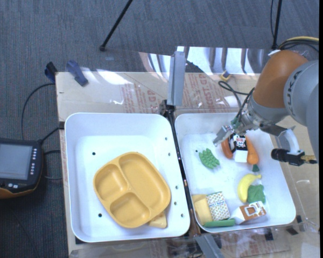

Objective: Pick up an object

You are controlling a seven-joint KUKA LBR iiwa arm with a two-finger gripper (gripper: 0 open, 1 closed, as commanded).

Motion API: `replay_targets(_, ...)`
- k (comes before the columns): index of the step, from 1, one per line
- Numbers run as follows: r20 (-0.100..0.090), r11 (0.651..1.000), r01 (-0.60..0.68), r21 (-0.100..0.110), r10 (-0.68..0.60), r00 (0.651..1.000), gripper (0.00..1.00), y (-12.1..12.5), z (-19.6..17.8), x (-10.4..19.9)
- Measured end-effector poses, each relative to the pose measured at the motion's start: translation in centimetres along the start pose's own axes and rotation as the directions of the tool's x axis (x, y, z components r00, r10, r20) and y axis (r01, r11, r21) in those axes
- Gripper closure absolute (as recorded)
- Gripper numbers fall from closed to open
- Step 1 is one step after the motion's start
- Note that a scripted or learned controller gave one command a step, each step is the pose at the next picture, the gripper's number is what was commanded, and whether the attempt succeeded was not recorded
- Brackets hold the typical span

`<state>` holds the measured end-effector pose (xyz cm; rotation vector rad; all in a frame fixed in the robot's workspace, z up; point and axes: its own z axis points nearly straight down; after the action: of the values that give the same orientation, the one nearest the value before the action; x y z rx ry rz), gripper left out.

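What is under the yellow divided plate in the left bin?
A yellow piece pokes out from beneath the plate at its lower right edge; the plate covers the rest of it.

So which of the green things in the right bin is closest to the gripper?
The bumpy green pea-pod-shaped toy, lying alone mid-bin just left of the gripper. The leafy green piece beside the yellow banana and the flat green stick at the front edge lie farther away.

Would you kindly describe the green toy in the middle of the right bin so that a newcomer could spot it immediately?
Start at the right bin, the one without the yellow tray. On its floor toward the left wall, apart from the clutter, lies the green bumpy toy. Unlike the green piece beside the banana, it lies alone, left of the hand.
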<state>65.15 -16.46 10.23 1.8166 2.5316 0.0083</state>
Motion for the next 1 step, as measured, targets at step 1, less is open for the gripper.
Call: replay_targets(1, 0.001, 0.999, 0.036, 0.0, -0.036, 0.999, 0.0, 0.05, -0.02, 0.06)
